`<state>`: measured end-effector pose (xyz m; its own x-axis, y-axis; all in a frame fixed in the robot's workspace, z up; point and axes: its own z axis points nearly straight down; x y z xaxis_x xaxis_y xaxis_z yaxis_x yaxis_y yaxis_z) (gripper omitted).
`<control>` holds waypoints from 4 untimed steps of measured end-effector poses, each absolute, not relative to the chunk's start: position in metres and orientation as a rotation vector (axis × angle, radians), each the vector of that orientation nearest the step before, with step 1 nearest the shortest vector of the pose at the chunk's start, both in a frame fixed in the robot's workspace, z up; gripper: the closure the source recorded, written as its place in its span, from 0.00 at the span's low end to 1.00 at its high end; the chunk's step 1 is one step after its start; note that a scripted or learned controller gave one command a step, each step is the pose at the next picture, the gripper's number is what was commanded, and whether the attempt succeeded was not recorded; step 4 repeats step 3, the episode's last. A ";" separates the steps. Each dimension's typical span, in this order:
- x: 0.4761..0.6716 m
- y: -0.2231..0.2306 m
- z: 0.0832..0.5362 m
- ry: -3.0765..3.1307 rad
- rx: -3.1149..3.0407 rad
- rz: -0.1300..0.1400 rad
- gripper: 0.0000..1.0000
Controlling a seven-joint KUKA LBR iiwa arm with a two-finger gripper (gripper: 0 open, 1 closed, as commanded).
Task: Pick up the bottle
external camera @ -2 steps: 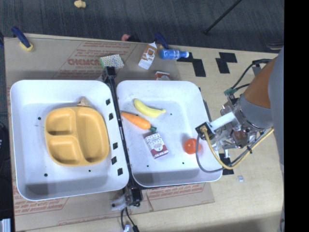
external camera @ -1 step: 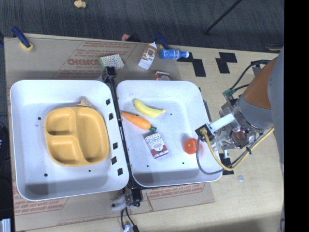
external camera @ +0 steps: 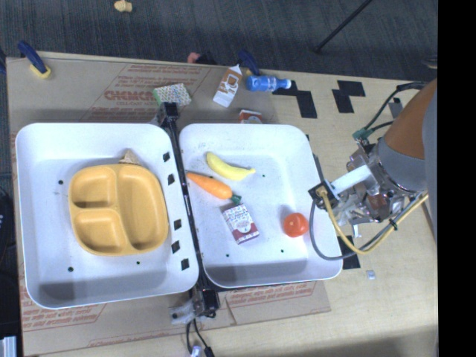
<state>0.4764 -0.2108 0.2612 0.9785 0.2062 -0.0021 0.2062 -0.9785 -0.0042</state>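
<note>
The blue bottle (external camera: pixel 265 84) lies on the bench at twelve o'clock of the right bin (external camera: pixel 316 169). The gripper (external camera: pixel 355 213) hovers at the bin's three o'clock, its state unclear.

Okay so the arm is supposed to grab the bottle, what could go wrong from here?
1. The blue bottle lies on its side on the bench beyond the bins, not in either one, so a grasp aimed inside a bin would likely miss it.
2. It lies close to a small carton; the gripper, now beside the right bin, could bump that.
3. Lying down, the bottle may roll when touched.
</note>
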 end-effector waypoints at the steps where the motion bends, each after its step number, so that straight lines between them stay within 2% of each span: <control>1: 0.476 -0.207 0.254 -0.361 -3.116 0.006 1.00; 2: 0.476 -0.210 0.242 -0.328 -3.118 0.010 1.00; 4: 0.476 -0.211 0.252 -0.339 -3.119 0.005 1.00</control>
